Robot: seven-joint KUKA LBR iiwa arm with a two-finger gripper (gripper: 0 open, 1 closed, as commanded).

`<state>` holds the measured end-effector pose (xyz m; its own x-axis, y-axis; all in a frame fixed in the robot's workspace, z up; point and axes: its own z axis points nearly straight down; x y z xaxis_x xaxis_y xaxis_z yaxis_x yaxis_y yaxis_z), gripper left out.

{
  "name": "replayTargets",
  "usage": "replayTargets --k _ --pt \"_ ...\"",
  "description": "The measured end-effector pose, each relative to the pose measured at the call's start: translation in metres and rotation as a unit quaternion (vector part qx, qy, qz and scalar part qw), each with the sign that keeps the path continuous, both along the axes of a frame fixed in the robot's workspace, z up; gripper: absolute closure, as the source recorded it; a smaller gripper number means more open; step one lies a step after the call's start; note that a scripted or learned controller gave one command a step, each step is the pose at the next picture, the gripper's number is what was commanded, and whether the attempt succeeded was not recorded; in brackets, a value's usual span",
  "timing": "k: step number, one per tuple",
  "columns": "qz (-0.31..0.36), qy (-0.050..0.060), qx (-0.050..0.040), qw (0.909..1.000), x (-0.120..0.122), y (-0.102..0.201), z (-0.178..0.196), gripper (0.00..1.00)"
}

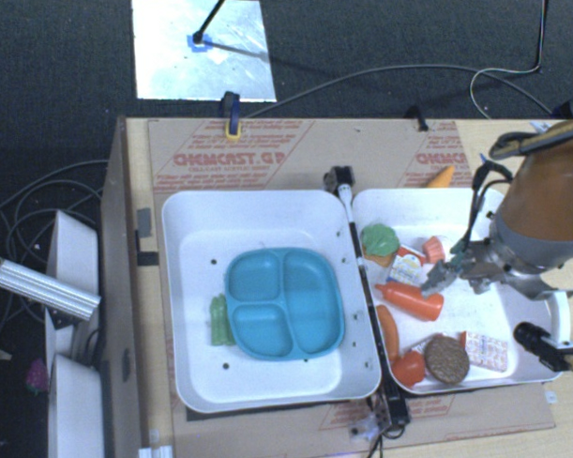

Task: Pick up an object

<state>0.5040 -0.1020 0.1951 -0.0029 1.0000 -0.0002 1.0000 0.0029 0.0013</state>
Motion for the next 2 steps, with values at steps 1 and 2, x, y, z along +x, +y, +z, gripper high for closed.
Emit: replayTargets --k 1,2 --pt "-0.001 0.000 -0.0002 1.0000 0.027 -0.013 -0.111 0.00" --pt "-0.001 -0.001 -0.0001 1.0000 0.027 -0.013 -0.100 1.00"
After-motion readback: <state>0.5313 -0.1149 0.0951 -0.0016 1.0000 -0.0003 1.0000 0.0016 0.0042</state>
